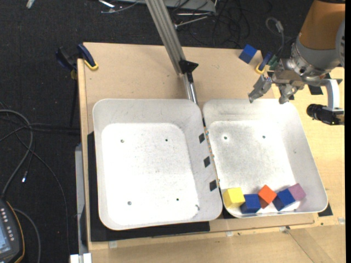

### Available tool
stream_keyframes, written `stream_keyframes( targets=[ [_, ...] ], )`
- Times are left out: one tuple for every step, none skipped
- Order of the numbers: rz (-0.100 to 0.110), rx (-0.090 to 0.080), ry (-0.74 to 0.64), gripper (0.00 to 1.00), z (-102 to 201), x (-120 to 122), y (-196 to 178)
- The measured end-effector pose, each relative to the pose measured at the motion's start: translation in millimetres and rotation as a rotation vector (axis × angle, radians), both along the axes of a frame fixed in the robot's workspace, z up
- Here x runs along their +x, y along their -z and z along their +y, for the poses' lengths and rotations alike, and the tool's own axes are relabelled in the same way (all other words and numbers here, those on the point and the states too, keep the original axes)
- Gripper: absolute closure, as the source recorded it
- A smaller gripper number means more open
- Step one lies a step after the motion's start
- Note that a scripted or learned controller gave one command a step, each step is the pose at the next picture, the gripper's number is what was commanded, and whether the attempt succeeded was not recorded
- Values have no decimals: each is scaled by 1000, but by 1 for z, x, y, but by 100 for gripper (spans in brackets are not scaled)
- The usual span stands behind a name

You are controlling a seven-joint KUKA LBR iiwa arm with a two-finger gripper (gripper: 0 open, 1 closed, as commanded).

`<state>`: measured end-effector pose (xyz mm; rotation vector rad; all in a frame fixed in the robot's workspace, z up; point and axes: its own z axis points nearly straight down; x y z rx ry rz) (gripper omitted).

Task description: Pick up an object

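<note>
- Hovering at upper right, my gripper (pixel 270 95) hangs spread and empty over the right bin (pixel 258 147).
- Blocks—yellow (pixel 234 196), orange (pixel 267 194), blue (pixel 251 203)—crowd the lower rim; packed neighbours could foil my grasp.

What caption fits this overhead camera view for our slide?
Open gripper above the right bin's far edge; five blocks crowd its near edge.

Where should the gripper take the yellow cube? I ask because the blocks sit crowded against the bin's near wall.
Grip the yellow cube from straight above, fingers on its left face and its far face side being open. Its right side touches a blue cube, so close across the free near-far faces, though the bin wall may crowd the near finger.
</note>
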<state>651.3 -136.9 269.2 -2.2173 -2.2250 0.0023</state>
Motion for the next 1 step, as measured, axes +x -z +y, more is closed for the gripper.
stream_keyframes(
  targets=[
    [6, 4, -3, 0, 57, -43, 48]
  ],
)
